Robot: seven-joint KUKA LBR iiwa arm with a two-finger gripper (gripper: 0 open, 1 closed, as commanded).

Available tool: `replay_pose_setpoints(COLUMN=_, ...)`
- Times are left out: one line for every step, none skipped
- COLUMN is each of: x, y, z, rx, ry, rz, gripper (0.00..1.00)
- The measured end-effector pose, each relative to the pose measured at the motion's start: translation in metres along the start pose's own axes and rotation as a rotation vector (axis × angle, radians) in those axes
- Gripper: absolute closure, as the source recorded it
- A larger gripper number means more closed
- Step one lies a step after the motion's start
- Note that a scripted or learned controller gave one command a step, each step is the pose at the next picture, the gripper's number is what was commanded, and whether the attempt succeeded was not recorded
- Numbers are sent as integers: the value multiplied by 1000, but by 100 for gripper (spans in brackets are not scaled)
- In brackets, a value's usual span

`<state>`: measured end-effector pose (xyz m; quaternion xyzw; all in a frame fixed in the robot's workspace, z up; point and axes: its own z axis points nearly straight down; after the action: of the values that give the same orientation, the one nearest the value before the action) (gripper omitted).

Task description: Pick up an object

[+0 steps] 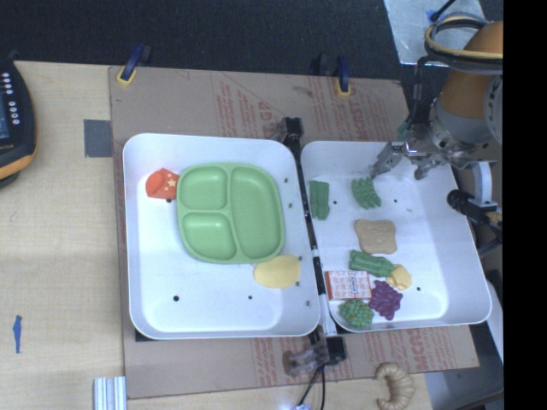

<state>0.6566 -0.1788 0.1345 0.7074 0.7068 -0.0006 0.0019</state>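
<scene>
- Closest candidate is the small green leafy toy (366, 192), lying flat near the top of the right bin (461, 267), with bare white floor all around it. It's the easiest target by far, I'd say.
- The gripper (402, 159) hangs just up and to the right of that toy, near the bin's top edge. The fingers (381, 162) are spread apart with nothing between them, so no grab yet.
- To do this well, my guess is: slide a bit toward the toy, centre over it, then drop straight down so the fingers straddle its narrow side before closing.
- It looks low and flat, so the fingers probably need to go almost to the bin floor or they'll close on air.
- The green pickle-like piece (319, 199) sits to the left against the wall by the divider. Harder to straddle, I'd skip it.
- The tan cookie-ish thing (376, 236) lies below the leafy toy, apart from it, so it's a fair backup.
- The bottom cluster, with the purple grapes (385, 298) and the small red-and-white box (348, 284), is packed tight; likely to nudge neighbours.
- The left bin (154, 301) holds the green divided plate (231, 212), the yellow piece (278, 272) and the red piece (161, 184), a long reach.
</scene>
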Motion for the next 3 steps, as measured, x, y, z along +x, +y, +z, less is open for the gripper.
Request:
replay_pose_setpoints(x=49, y=-85, z=43, rx=5, ry=2, rz=-5, gripper=0)
replay_pose_setpoints(x=77, y=4, z=41, rx=-4, ry=3, rz=-9, gripper=0)
replay_pose_setpoints(x=-39, y=-1, z=42, rx=2, ry=1, rz=2, gripper=0)
